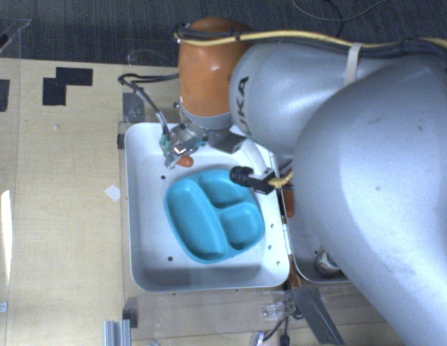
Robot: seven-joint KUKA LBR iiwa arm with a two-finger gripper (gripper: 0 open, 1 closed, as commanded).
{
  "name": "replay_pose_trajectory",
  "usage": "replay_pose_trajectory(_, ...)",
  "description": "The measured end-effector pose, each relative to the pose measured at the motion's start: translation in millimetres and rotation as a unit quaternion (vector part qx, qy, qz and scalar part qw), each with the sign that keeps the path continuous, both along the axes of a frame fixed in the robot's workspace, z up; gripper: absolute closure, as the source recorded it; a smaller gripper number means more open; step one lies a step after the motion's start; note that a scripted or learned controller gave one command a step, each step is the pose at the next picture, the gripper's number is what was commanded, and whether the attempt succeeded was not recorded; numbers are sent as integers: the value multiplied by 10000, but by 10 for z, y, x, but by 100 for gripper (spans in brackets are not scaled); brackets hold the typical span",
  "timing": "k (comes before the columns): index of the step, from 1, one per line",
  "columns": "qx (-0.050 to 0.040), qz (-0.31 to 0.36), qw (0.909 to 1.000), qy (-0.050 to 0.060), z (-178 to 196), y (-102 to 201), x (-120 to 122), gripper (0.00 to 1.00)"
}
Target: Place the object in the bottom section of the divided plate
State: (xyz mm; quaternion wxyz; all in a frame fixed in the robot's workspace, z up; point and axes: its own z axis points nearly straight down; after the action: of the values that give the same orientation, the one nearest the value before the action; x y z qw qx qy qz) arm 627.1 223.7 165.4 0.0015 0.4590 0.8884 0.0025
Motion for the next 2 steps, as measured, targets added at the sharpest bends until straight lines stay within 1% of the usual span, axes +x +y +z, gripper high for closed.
replay_pose_trajectory(1, -11, 2752, 9614, -15, 167, 32, -366, 100)
replay_pose_trajectory(2, -9, 856, 9963, 6, -245, 118, -378, 100)
